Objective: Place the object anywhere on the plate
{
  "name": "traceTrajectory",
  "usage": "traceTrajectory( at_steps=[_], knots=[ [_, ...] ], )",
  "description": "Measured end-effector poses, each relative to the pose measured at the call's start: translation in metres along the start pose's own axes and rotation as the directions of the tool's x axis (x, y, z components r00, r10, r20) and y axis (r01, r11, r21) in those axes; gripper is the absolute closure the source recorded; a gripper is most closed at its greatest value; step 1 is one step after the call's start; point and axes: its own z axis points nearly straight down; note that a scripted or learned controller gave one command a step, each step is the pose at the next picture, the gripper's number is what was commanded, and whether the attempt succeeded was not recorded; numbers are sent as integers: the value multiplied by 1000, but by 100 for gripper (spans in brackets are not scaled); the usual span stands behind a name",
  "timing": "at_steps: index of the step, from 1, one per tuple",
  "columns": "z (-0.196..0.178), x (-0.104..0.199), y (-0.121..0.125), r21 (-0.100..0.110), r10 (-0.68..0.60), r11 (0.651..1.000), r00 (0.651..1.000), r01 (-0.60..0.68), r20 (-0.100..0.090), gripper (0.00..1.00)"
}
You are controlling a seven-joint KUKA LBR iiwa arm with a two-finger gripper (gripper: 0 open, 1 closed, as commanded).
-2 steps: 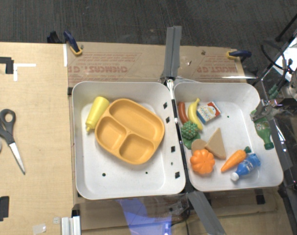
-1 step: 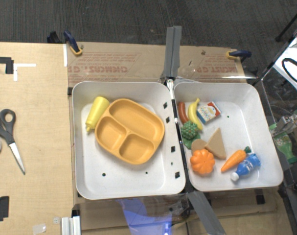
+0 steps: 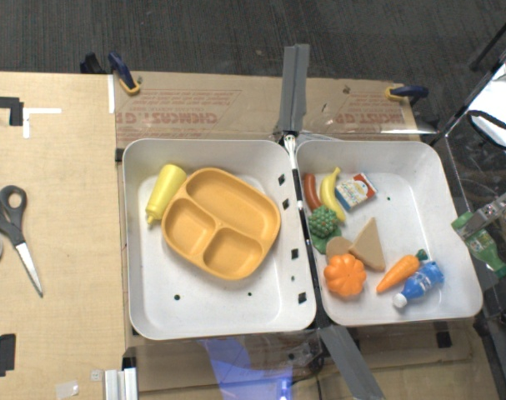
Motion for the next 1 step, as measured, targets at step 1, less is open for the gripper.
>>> traceTrajectory(
  at_steps=[1],
  knots=[
    [7, 0, 0, -1, -284, 959, 959, 284, 1, 100]
  ],
)
